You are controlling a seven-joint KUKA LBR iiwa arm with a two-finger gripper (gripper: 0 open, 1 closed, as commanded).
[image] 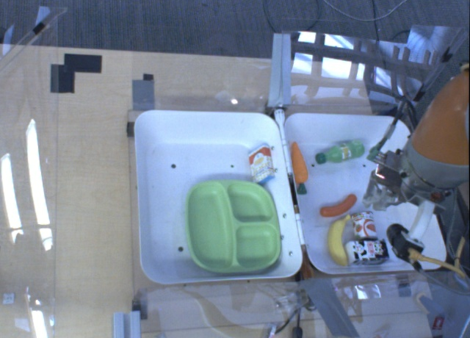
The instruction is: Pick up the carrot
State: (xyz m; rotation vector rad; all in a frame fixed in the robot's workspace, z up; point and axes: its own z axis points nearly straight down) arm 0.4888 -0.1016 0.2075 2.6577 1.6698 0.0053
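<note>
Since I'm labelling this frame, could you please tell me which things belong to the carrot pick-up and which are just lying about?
Part of the job:
carrot, by the right bin's left wall
gripper, over the right bin

Just lying about:
green bottle
sausage
banana
two small cartons
green divided tray and snack packet in the left bin

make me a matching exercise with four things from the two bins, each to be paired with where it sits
Things
1. carrot
2. green divided tray
3. green bottle
4. banana

Places
A. near the back of the right bin, lying on its side
B. front of the right bin, beside a small can
C. in the left bin, towards its front
D. along the left wall of the right bin, next to the divider

Pairs: 1-D, 2-C, 3-A, 4-B
</note>
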